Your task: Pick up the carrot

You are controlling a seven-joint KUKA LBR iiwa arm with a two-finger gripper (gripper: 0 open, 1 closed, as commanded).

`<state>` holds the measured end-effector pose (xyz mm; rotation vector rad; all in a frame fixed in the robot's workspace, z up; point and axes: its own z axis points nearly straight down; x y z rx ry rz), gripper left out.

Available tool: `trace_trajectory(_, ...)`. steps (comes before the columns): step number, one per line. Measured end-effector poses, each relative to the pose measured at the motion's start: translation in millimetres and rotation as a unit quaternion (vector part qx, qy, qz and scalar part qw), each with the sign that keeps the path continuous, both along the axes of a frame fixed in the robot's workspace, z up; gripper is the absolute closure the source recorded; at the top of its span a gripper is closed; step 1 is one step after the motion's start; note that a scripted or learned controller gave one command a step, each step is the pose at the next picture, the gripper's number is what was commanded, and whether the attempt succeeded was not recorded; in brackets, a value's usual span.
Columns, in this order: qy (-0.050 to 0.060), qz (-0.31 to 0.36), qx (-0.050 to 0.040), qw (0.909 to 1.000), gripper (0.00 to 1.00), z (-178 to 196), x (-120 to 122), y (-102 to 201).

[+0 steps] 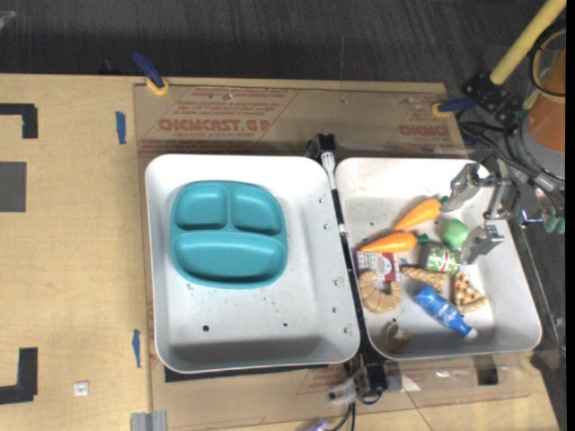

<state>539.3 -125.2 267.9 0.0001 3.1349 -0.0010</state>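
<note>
You're hovering over the right bin [521,285] now, and your gripper [481,212] is hanging with its fingers spread apart and nothing between them. Taking the green ball [455,233] as your landmark: the gripper is sitting just above and to the right of it, one finger reaching toward the nearer carrot [420,213], which is lying just left of the ball and a little higher, tilted with its thick end up toward your fingers. A second carrot [390,241] is lying further left of the ball, slightly lower. Below the ball there's a small green can [440,259], a pizza slice [467,289] and a blue bottle [441,310]; a cookie [380,294] is lying well to the lower left.

To my eye you're lining up on the nearer carrot. You're wanting the fingers straddling its body across the narrow width, not along its length. The ball is crowding that side, so I'd be shifting left before descending, or a finger may be landing on it.
</note>
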Motion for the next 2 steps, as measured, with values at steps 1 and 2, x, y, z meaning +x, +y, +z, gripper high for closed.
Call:
trace_trajectory(1,0.005,-0.02,0.0014,0.9998,0.0,-146,26,2)
trace_trajectory(2,-0.003,-0.017,-0.0002,0.9998,0.0,-178,103,4)
